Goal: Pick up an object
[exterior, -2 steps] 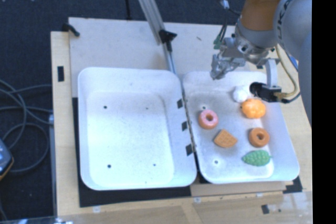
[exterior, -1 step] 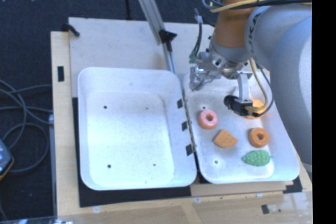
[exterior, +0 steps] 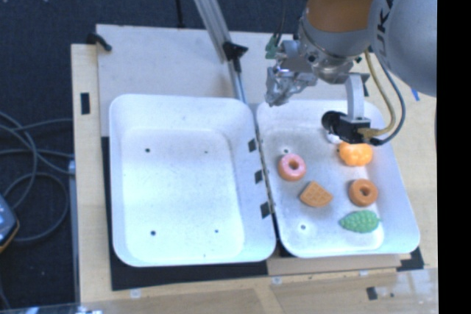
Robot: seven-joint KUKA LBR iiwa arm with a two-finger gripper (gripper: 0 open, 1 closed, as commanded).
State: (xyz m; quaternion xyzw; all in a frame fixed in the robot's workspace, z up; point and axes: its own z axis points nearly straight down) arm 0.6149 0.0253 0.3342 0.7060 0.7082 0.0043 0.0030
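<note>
Right bin (exterior: 401, 232) has the goodies: green leafy piece (exterior: 359, 221) nearest, then brown donut (exterior: 363, 192), orange wedge (exterior: 315, 195), pink donut (exterior: 292, 167) and a yellow-orange lump (exterior: 355, 154) further back. Gripper (exterior: 278, 95) hangs over the bin's far-left corner, nothing in it, honestly can't tell its finger state.

Below the fingers, the smooth matt white plastic bin (exterior: 394, 228) holds a glossy pink doughnut (exterior: 292, 167) and a bumpy green piece (exterior: 359, 221).

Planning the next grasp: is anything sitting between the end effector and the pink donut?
Nothing visible does. The end effector is over the right bin's far left corner, and only bare bin floor lies between it and the pink donut. The other toys lie further right.
</note>
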